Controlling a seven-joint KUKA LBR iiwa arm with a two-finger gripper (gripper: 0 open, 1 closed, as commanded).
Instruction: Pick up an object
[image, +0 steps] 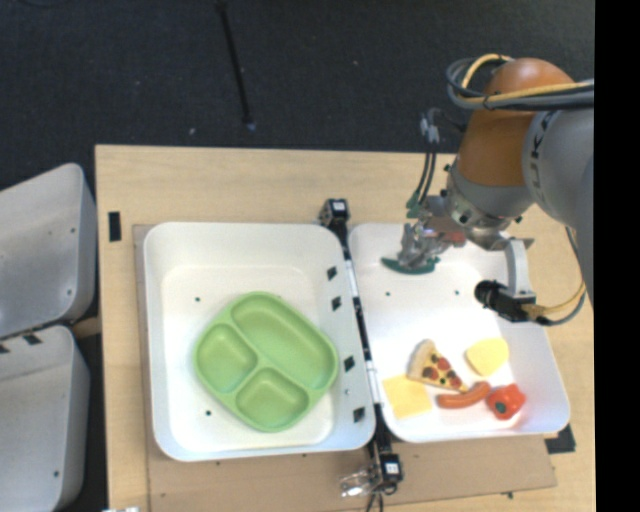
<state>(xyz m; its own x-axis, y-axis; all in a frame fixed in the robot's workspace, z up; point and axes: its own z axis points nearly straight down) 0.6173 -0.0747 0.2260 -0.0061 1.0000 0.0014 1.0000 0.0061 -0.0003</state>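
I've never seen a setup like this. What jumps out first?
The bright green divided plate lying in the left bin. Then the arm's orange band at upper right, its hand low over the right bin's far end. Toy foods cluster at that bin's near edge, a pizza slice among them.

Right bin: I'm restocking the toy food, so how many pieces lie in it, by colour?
Yellow: 2, a square slice and a rounder piece
Red: 2, a sausage and a pepper
Mixed: 1, a pizza slice
Green: 1, a piece under the gripper
Total: 6
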